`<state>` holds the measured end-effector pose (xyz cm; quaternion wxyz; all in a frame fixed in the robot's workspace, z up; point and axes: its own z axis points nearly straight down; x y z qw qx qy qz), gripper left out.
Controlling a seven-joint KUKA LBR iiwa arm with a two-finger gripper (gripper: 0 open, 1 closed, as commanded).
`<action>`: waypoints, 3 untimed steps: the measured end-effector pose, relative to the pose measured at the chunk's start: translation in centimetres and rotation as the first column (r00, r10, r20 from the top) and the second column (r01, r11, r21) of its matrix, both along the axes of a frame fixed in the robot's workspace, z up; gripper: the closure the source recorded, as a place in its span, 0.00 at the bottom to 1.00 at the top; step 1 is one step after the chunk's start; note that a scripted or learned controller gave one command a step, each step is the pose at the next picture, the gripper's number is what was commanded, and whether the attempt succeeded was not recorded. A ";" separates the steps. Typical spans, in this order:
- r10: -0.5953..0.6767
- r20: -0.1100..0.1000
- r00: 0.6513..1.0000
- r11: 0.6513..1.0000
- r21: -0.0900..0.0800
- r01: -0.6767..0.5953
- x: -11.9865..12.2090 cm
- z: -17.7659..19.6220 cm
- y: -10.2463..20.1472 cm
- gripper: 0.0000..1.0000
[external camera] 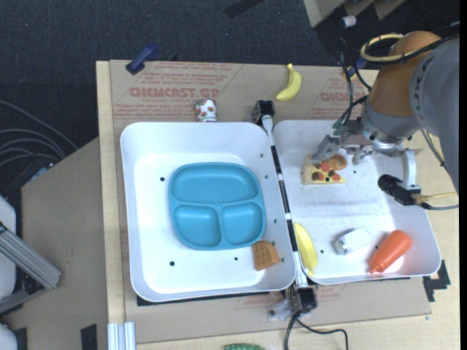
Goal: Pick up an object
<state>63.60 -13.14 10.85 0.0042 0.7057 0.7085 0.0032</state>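
We see the two-finger gripper (330, 146) low over the far part of the right-hand shallow white bin (416, 268), its tip just above the flat yellow pizza-slice toy with red toppings (326, 171). We cannot tell from this angle how the gripper is set, and nothing shows in its grasp. We judge this to be the approach to a pick, with the slice as the likely target. Nearer us in the same bin lie a small white block (354, 240), an orange carrot toy (389, 251) just beside it, and a yellow banana (305, 248) against the left wall. The left-hand white bin (139, 195) holds a blue divided tray (217, 204) and a brown waffle-like square (265, 254). Next, we expect the tip must settle squarely over the thin slice, which lies flat and offers little to grip.
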 end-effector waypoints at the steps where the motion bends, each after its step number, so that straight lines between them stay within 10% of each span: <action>1: -0.003 -0.010 1.000 1.000 0.000 0.003 3.0 -2.4 -2.9 0.00; 2: -0.001 -0.006 1.000 1.000 -0.002 0.001 3.2 -1.3 -2.9 1.00; 3: -0.002 -0.007 1.000 1.000 -0.002 0.002 3.1 -1.3 -2.8 0.00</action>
